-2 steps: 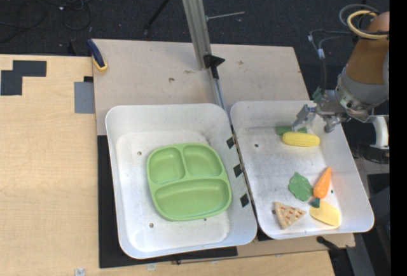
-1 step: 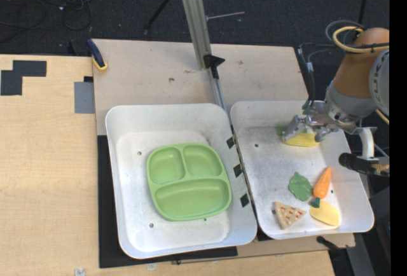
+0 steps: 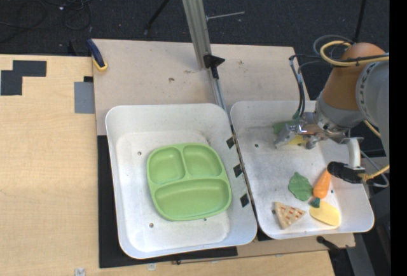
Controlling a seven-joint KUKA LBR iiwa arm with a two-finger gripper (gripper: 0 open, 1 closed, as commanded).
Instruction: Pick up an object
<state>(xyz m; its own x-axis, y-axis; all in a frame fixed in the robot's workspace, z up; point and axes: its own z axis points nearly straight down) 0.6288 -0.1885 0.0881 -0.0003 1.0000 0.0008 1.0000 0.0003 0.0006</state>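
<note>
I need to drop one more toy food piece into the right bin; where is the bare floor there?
The right bin is bare along its left side, between the gripper and the pizza slice. It is crowded at the near right: green leaf, carrot and yellow wedge.

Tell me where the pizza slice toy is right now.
The pizza slice lies in the right bin, near its front edge, just left of the yellow wedge and below the green leaf piece.

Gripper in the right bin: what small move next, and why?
Probably lift slightly and check. The gripper sits low at the right bin's far end over a small green and yellow item, but a grasp isn't clear. The carrot and pizza slice lie nearer.
</note>
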